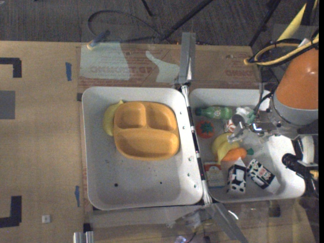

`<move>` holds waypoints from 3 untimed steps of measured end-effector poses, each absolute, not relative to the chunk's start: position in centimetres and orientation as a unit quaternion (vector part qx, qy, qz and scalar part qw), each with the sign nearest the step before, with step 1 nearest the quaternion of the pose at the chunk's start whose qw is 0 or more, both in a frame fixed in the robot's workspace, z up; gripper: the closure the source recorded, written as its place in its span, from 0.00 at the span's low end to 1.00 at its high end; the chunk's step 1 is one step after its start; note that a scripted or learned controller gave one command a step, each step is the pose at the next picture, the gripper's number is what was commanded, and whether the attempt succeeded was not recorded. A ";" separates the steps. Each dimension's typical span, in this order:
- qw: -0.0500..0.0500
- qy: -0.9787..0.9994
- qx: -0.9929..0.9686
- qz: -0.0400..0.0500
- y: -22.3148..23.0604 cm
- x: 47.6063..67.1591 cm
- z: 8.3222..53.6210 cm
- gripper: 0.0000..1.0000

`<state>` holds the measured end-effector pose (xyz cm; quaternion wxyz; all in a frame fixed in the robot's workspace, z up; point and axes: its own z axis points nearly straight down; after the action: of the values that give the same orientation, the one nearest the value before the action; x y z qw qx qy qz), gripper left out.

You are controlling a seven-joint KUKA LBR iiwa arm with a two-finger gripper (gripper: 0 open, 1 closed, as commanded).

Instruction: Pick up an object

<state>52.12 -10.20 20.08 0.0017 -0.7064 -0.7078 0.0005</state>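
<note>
I can't tell how the gripper (242,130) is set. It hangs low in the right bin (288,186), just over the banana (221,145) and carrot (234,154). Looks like the reaching step; next it must settle on one.

Assorted objects are seen in the right bin (288,184): a green bottle (215,112) lying at its far side, a tomato (205,129), a banana (221,145), a carrot (234,154), and two cow-patterned cartons (237,178) at its near side.
</note>
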 end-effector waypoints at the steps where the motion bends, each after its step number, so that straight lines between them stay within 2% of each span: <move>1: -0.001 -0.676 -0.737 -0.001 -11.9 57.8 9.1 0.00; 2: -0.002 -0.675 -0.738 -0.002 -12.0 57.8 10.1 1.00; 3: 0.000 -0.647 -0.762 -0.001 -2.3 56.9 18.5 1.00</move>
<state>56.92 -2.33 18.52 -0.0001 -0.7622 -0.6474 -0.0009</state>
